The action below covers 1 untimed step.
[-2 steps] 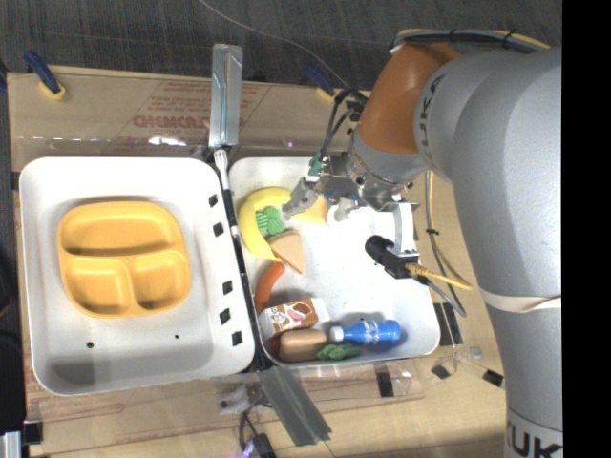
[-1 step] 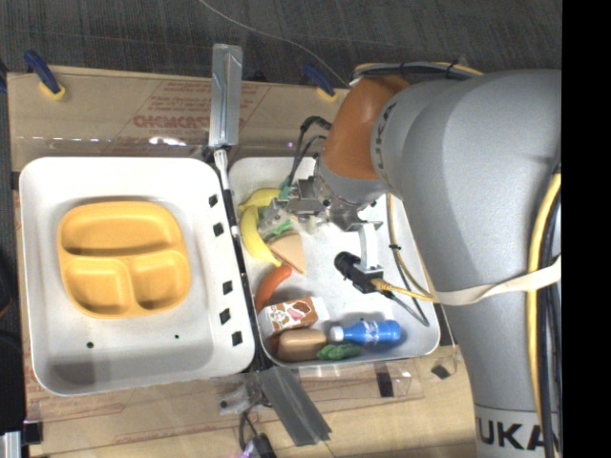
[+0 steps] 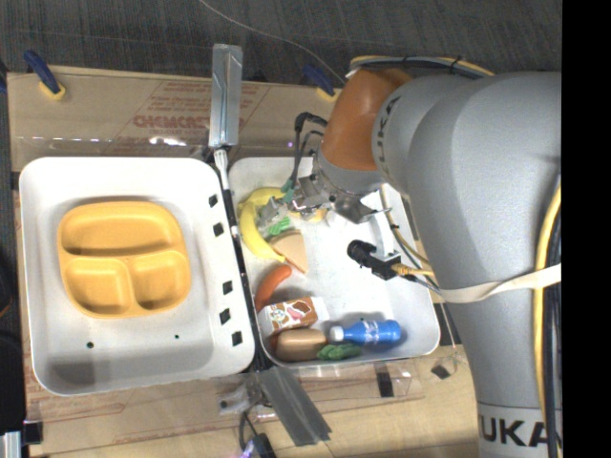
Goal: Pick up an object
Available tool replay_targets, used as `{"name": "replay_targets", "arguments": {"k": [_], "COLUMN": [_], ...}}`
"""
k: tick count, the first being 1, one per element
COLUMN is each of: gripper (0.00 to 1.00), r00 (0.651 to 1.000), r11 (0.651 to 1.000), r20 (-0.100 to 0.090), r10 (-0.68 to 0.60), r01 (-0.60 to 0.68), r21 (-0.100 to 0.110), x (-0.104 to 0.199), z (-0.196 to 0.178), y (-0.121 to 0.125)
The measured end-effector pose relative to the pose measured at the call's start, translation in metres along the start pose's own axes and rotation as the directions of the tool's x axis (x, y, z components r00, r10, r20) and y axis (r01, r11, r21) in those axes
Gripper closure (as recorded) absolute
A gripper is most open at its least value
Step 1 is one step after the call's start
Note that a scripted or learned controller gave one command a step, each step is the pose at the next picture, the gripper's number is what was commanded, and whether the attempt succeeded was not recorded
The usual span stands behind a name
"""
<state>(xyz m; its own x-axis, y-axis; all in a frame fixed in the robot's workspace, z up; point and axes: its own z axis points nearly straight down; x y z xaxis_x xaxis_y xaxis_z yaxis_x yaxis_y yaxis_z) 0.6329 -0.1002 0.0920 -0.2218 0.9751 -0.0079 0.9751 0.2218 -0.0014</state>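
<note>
Pincer (image 3: 307,198), grip unclear, over one banana (image 3: 254,225); one blue bottle (image 3: 368,332), one yellow tray (image 3: 124,256).

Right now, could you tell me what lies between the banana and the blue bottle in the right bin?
In the camera view, an orange carrot-like piece and a small red-brown carton lie between the banana and the blue bottle.

You're seeing toys crowding the right bin (image 3: 420,327) from 6 through 11 o'clock; its centre (image 3: 334,256) is lying open.
</note>
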Motion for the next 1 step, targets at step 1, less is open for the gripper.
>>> {"name": "replay_targets", "arguments": {"k": [1], "gripper": [0.0], "r00": [1.0], "r11": [1.0], "r20": [-0.009], "r10": [0.012], "r01": [-0.012], "r21": [0.002], "x": [-0.0173], "z": [0.002], "y": [0.021]}}
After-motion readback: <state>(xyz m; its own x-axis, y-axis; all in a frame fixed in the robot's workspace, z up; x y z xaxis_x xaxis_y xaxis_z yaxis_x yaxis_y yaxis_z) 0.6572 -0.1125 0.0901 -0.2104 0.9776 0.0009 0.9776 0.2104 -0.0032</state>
